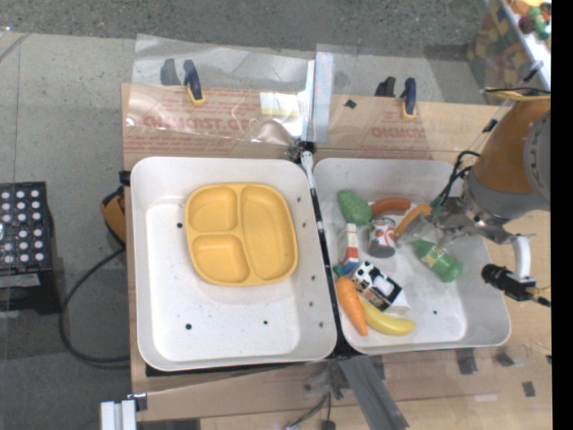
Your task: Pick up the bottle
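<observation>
Reaching in from the right, our gripper (pixel 439 231) sits low over the right bin (pixel 479 334), and we take that bin as our landmark. The bottle (pixel 436 260), green and lying on its side, rests in the bin's middle right, just below and touching or nearly touching the gripper's tip. We cannot tell whether the fingers are spread or pressed together; dark metal and cables blur that spot, and nothing shows plainly between them, so we do not count the bottle as held.

Toward the bin's left wall we see a loose heap: a green vegetable (pixel 354 208), a small can (pixel 384 236), a carrot (pixel 351 305), a banana (pixel 389 322) and a black-and-white toy (pixel 369 279). The bottle lies apart from that heap, which we judge leaves room for a descent from above. Left of the bin, the neighbouring left bin (pixel 161 330) carries a yellow divided plate (pixel 242 233), well away from the work.
</observation>
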